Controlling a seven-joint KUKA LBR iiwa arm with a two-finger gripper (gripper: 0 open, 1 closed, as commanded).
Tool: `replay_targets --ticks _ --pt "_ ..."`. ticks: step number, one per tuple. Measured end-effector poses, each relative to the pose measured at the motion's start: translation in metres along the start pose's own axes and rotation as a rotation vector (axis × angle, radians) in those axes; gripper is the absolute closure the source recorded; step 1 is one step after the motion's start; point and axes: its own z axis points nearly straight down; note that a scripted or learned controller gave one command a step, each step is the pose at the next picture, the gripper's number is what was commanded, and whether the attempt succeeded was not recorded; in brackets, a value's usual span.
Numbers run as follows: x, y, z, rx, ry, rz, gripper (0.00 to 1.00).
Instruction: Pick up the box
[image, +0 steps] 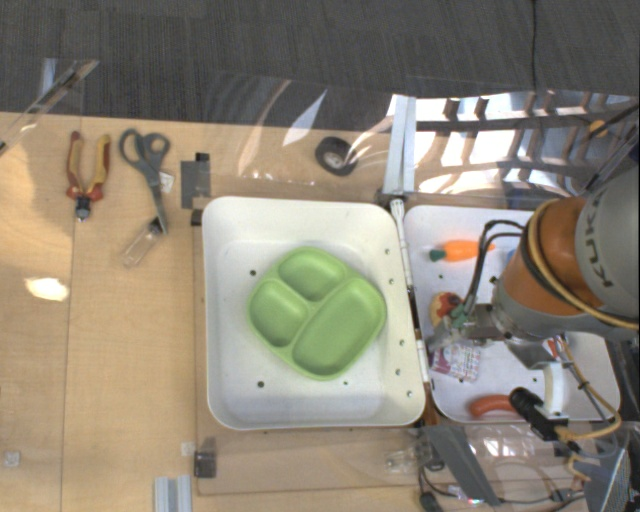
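Overhead, the bench carries two shallow white bins side by side. Its left bin sits near the middle of the frame and holds a green divided plate with three compartments, lying flat and a little turned. At the right of the frame lies its right bin, where the grey arm with its orange band reaches in from the right edge and covers much of the floor.

Below the wrist, the gripper hangs low over the left part of the right bin, close to the wall between the two bins. Whether it is spread or closed cannot be told from this angle, since the wrist and cables hide it.

Just under and beside the gripper lies the box, a small pale packet with pink and red print, resting on the bin floor near the dividing wall. Whether the gripper touches it cannot be told.

Other items share that bin: an orange carrot toward the top, a small red and yellow piece just left of the gripper, and a red sausage-shaped item near the bottom edge.

On the bench at the upper left lie red-handled pliers and grey scissors, well apart from the bins, and a roll of tape sits above the left bin.
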Motion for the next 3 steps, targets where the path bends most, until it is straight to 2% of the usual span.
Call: replay_targets --ticks 1,2,3 --pt "-0.003 0.008 0.015 0.021 0.003 0.117 0.0" --pt "-0.004 0.012 0.003 0.01 -0.002 0.115 1.0" --pt "-0.004 0.011 0.003 0.01 -0.002 0.115 0.0"
